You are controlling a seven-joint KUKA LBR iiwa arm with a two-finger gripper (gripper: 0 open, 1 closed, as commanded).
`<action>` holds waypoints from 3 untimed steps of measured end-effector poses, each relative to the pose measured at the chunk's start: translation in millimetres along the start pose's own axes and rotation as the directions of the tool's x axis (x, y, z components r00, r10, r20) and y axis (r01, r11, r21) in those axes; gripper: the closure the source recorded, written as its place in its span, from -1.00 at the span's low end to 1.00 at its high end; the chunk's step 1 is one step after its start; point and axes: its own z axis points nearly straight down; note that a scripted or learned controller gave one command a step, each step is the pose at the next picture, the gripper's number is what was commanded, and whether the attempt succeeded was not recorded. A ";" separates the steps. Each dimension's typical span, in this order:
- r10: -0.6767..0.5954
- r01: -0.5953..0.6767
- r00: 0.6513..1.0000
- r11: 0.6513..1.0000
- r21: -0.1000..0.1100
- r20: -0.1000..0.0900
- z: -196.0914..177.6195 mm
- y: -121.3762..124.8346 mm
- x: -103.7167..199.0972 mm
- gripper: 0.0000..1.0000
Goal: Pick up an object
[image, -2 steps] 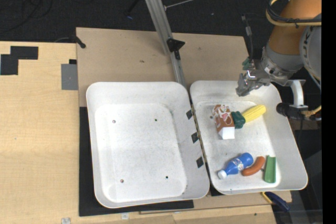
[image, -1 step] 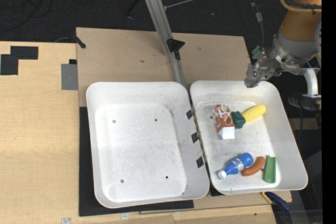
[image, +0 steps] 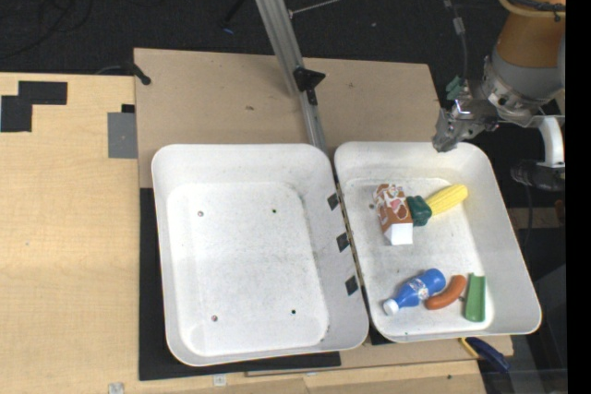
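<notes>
**Gripper hanging over the right bin's far rim**

The gripper [image: 447, 136] is hovering above the far edge of the right bin [image: 517, 254], well apart from the toys; its state is too small to tell. Inside the smooth white plastic bin, a ribbed yellow corn cob [image: 443, 198] is lying beside a brown-and-white carton [image: 395, 215]. Nearer the front, a rounded blue bottle [image: 417, 289], a glossy sausage [image: 445, 292] and a green block [image: 475, 297] are clustering together.

Even overhead light falls bright on the two white bins [image: 249, 166] and the pale bench [image: 65, 226], while the far floor lies almost black. Shadows are soft and short. The picture is slightly grainy, with soft edges throughout.
</notes>
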 end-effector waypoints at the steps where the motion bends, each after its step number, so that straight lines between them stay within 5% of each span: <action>1: 0.000 0.000 1.000 1.000 0.006 -0.002 14.7 -21.5 44.1 1.00; 3: 0.000 0.000 1.000 1.000 0.007 -0.003 26.9 -62.4 132.4 1.00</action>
